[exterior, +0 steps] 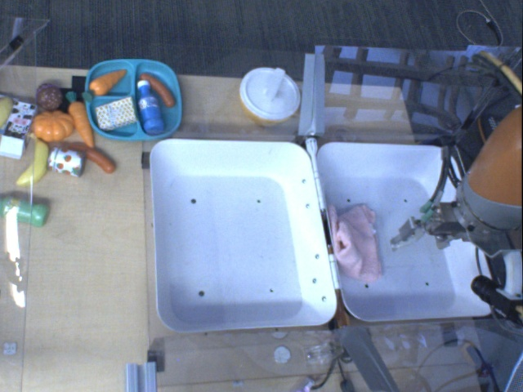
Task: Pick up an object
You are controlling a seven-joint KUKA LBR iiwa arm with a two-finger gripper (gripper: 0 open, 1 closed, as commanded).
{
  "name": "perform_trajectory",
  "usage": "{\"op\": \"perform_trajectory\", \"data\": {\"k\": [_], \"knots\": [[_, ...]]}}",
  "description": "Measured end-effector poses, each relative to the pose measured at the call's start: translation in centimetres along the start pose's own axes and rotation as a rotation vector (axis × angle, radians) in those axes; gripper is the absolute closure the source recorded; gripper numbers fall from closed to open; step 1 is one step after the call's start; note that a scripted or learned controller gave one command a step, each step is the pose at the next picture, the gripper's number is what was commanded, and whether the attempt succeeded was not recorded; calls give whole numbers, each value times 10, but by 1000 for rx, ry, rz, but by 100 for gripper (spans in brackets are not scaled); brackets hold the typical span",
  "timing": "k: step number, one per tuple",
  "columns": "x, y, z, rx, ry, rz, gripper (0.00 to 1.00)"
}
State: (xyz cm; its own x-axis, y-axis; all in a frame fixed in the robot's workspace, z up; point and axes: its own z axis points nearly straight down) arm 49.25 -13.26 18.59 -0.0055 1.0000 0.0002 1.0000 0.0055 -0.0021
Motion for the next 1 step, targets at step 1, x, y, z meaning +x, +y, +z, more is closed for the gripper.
{"op": "perform_trajectory", "data": {"k": [1], "knots": [[48,6,95,-18,-3,46,0]]}}
